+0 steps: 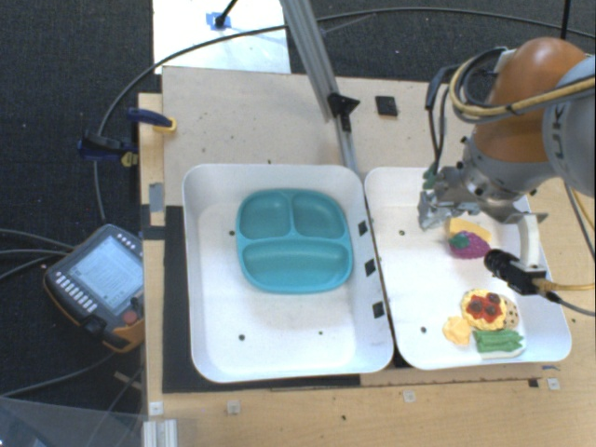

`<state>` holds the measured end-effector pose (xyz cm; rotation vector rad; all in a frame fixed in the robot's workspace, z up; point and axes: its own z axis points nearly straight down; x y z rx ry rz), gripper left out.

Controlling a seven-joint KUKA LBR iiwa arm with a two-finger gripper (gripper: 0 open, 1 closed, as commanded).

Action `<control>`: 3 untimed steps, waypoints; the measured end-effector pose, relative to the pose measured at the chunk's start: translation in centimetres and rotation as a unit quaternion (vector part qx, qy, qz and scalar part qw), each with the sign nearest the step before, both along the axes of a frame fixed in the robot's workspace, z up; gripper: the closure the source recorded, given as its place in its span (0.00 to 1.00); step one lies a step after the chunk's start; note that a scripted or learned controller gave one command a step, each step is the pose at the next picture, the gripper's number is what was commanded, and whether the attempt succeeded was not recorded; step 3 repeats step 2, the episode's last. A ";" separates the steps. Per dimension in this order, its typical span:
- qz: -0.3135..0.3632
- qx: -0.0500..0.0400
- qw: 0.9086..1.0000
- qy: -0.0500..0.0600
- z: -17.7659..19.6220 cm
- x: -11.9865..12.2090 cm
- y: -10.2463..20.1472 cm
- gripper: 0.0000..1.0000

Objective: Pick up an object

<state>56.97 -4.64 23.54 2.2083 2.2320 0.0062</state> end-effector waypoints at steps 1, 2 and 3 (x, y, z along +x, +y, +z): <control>-0.001 0.000 1.000 0.001 0.6 0.7 5.1 1.00; -0.001 0.000 1.000 0.000 -0.1 2.9 10.9 1.00; -0.001 0.000 1.000 0.000 -0.1 2.9 10.9 1.00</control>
